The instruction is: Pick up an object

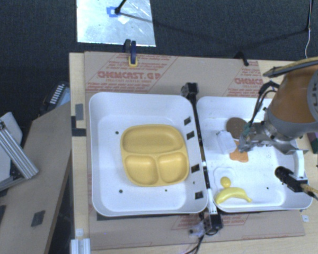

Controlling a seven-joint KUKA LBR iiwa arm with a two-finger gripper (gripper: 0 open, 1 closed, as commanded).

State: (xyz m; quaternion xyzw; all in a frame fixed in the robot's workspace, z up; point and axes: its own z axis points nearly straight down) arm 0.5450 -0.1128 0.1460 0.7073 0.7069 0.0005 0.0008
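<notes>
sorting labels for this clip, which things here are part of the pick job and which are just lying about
Job:
gripper, low in the right bin
orange piece beneath it
banana
brown disc

Lying about:
yellow tray in the left bin
clamp
foil sheet

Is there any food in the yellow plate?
Empty. The yellow plate in the left bin shows three bare compartments. The banana lies in the right bin.

In the left bin a yellow tray fills the middle, leaving bare floor around it. In the right bin, open floor lies at 6 o'clock beside the banana.
</notes>
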